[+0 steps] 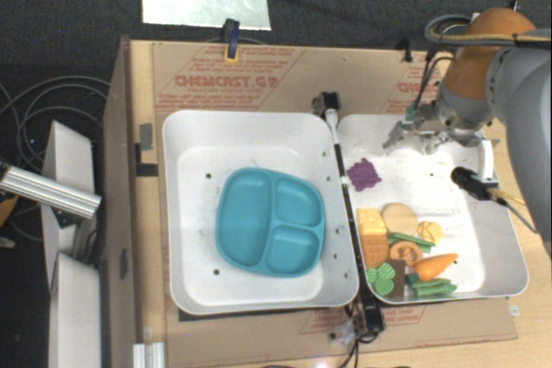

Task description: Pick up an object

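My gripper (pixel 412 142) hangs over the back of the right bin (pixel 511 265), its fingers spread apart with nothing between them. A purple bunch of toy grapes (pixel 363 175) lies to its front left, apart from it. At the bin's front sits a heap of toy food: a yellow waffle block (pixel 372 225), a beige round piece (pixel 399 215), an orange carrot (pixel 436 265), a brown piece (pixel 404 252) and green pieces (pixel 385 275). White bin floor separates the gripper from the heap.
The left bin (pixel 185 185) holds a teal divided plate (pixel 269 221). A black divider rail (pixel 341 177) runs between the two bins. The grey arm (pixel 517 82) comes in from the right over the bin's back corner.
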